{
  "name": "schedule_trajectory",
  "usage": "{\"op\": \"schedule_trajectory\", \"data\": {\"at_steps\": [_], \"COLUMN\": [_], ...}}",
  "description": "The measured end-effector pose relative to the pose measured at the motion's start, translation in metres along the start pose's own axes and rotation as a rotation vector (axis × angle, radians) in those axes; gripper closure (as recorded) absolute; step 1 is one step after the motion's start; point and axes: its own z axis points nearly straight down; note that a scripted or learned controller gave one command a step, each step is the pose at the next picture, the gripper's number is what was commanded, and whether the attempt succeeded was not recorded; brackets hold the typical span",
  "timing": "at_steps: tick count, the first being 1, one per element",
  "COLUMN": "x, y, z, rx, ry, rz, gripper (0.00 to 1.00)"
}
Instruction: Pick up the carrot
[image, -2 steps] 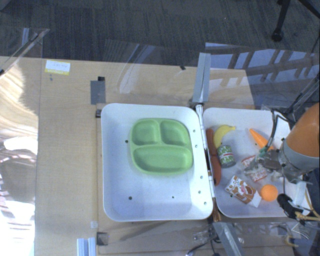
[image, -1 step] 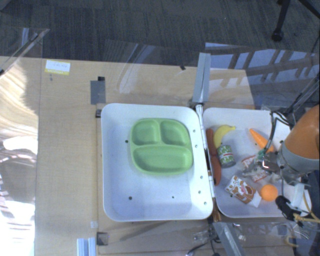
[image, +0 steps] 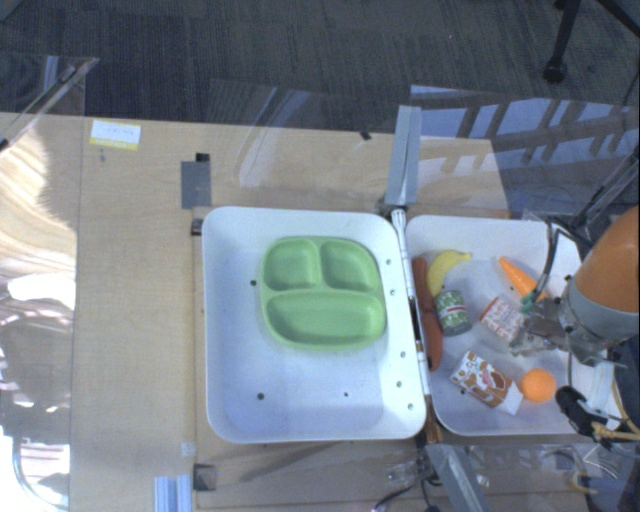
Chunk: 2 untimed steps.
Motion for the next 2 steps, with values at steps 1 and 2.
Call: {"op": "schedule_trajectory", "data": {"at_steps": [1,2], "x": [0.0557,0.0582], "y": [0.0994,0.1009], "z": [-0.1029,-0.1127], "rx": [0.014,0.010], "ry": [0.000,-0.001], "rz": [0.366,0.355], "gripper": [1.00,1.00]}}
